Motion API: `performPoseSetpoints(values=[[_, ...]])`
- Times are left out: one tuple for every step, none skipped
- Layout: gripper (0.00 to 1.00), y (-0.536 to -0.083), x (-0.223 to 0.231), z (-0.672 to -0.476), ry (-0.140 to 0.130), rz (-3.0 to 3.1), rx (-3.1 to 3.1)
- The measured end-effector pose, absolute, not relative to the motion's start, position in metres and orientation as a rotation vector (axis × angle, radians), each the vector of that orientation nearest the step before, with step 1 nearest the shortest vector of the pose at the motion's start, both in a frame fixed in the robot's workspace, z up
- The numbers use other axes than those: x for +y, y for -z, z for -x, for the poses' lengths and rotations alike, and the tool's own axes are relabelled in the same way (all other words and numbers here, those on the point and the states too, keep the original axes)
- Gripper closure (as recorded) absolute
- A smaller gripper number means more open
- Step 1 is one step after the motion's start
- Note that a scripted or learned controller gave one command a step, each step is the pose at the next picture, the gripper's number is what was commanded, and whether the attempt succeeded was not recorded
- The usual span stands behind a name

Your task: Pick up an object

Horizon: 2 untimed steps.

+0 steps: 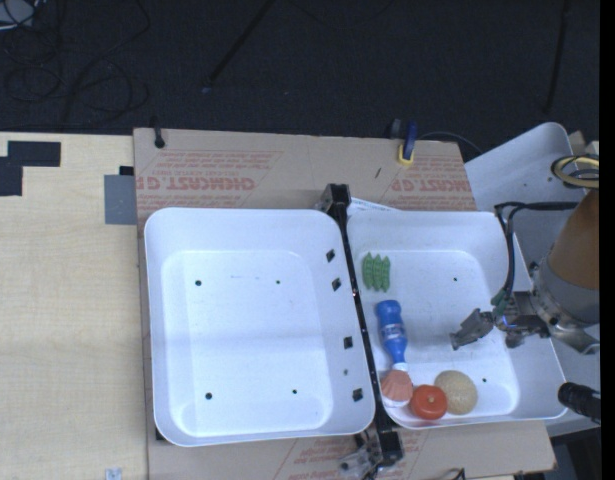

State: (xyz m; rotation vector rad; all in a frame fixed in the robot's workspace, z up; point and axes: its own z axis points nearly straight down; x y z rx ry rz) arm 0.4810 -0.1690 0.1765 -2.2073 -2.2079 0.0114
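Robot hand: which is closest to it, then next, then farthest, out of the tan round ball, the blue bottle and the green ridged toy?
From the hand:
1. Tan round ball, just below it, at the bin's front.
2. Blue bottle, to its left, mid-bin.
3. Green ridged toy, farthest, up by the divider.

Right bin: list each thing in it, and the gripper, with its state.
Green toy: lying near the divider, apart from the rest.
Blue bottle: on its side, cap toward the near wall.
Pink piece: beside the red ball.
Red ball: at the near wall.
Tan ball: beside the red ball.
Gripper: over the bin, holding nothing.
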Motion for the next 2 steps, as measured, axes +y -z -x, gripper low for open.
performPoseSetpoints(values=[[0.00,-0.1256,-0.0778,-0.4742,-0.004,2.206,-2.221],[0.00,-0.1287,-0.0835,-0.4749,-0.003,2.220,-2.217]])
